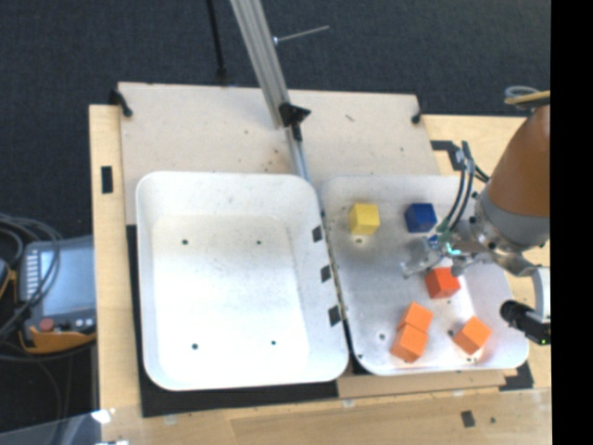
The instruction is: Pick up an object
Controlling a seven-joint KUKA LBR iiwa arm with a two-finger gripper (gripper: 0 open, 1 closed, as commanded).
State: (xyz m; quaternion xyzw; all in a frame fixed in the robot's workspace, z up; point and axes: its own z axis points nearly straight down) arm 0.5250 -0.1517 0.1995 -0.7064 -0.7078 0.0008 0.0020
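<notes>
**Five blocks in the right bin, none lifted yet**

Five blocks lie in the right bin [371,350], and all of them appear to rest on its floor, so the pick reads as not yet done. The gripper [435,260] hangs low over the middle of that bin, reaching in from the right under the grey and orange arm [521,179]. Its tip sits just above and to the left of the red-orange block [442,282], touching it or very nearly so. Metal parts spread there, but whether the fingers stand wide or narrow I cannot tell, and no block is seen between them.

My judgement: the approach is made and the red-orange block is the likely target; closing on it and lifting are what remain.

As for the rest of the right bin, a yellow block [364,218] and a blue block [420,217] sit near the far wall, well apart from each other. An orange pair, seemingly two blocks touching [412,332], lies toward the near edge, with a single orange block [473,335] just beside it to the right.

The left bin [148,248] shows a bare white floor with a few small dark dots.
</notes>
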